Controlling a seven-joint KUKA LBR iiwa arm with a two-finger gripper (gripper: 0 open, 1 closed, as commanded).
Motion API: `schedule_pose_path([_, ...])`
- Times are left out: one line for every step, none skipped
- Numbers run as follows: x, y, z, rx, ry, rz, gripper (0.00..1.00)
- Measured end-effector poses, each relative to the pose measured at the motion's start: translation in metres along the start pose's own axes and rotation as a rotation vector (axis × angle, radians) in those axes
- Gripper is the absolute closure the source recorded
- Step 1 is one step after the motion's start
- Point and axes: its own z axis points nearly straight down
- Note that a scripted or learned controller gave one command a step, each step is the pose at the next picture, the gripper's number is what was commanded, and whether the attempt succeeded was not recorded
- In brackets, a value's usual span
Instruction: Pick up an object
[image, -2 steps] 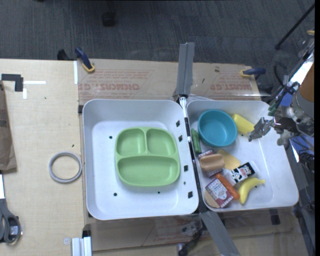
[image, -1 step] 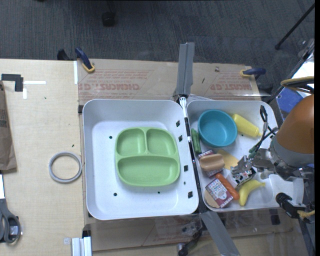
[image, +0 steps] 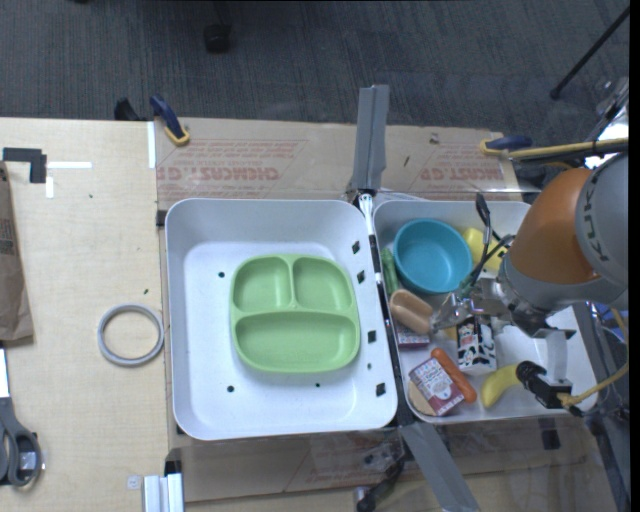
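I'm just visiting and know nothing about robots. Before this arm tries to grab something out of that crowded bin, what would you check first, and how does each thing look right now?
1. Arm over the right bin, where the objects are: ok; the gripper is low among them.
2. Something within reach: ok; a hot dog and a black-and-white carton lie right beside it.
3. Fingers open and ready: cannot tell; the wrist hides them.
4. Already holding something: cannot tell; nothing is seen between the fingers.
5. Crowding: not ok; blue bowl, carrot and banana sit close together, so a neighbour could get bumped.
6. Left bin: ok; it holds a green plate, well apart from the arm.
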Motion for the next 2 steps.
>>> schedule_pose_path([-0.002, -0.002, -0.008, 0.009, 0.001, 0.005, 1.0])
schedule_pose_path([0.043, 0.047, -0.098, 0.004, 0.0, -0.024, 1.0])
